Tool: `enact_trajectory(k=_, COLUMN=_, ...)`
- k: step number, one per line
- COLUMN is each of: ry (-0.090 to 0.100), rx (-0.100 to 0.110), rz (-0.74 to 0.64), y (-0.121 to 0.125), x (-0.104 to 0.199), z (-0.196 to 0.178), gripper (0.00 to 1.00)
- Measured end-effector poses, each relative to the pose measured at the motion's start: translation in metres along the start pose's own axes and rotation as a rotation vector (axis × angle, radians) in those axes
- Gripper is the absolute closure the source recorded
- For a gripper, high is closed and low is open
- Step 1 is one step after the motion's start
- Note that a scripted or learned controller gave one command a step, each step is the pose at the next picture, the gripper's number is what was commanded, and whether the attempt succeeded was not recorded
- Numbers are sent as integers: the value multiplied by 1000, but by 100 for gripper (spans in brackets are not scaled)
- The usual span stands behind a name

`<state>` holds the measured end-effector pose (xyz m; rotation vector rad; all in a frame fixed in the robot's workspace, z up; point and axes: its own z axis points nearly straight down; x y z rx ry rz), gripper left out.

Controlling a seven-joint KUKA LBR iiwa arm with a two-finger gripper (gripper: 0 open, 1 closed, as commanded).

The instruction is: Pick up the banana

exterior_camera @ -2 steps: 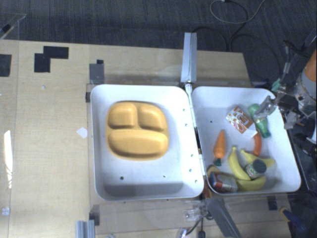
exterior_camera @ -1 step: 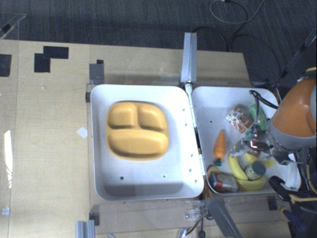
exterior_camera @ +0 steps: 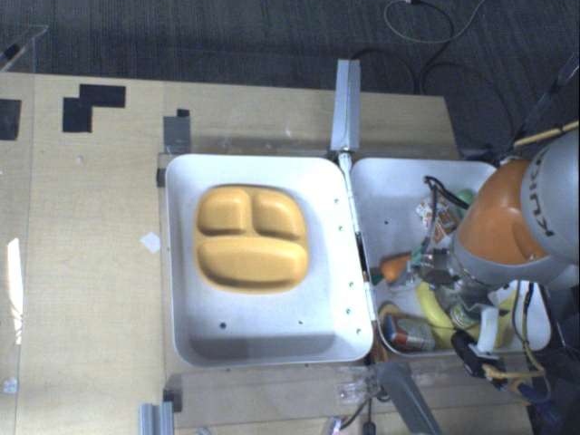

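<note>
Start at the left: the left bin point(exterior_camera: 181, 261) holds 1 yellow 3-compartment tray point(exterior_camera: 252, 237), well apart from your work, so leave it alone. Across the metal divider point(exterior_camera: 355, 243), the right bin point(exterior_camera: 385, 184) is where the clutter sits. The banana point(exterior_camera: 433, 308) lies near that bin's front, tilted, with its upper end tucked under the arm's wrist and its lower end by a dark can-like item point(exterior_camera: 410, 335). An orange piece point(exterior_camera: 396, 267) rests just beside it toward the divider, and a printed packet point(exterior_camera: 433, 216) and something green point(exterior_camera: 465, 195) lie farther back. The claw point(exterior_camera: 441, 277) hangs over the banana's upper end, but the orange band point(exterior_camera: 498, 220) and wrist hide it, so you cannot tell whether it is spread or closed. To do this well, you probably want to come down across the banana's narrow width, away from the orange piece and the can, or 1 of them may get pinched.
</note>
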<state>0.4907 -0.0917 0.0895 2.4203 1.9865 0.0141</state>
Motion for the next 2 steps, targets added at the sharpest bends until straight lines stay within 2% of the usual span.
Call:
enact_trajectory(k=1, ry=3, rx=-7, rz=-3, y=3, x=2, z=-12, gripper=100)
enact_trajectory(k=2, ry=-1, rx=9, rz=225, y=-4, x=47, z=-161, gripper=100)
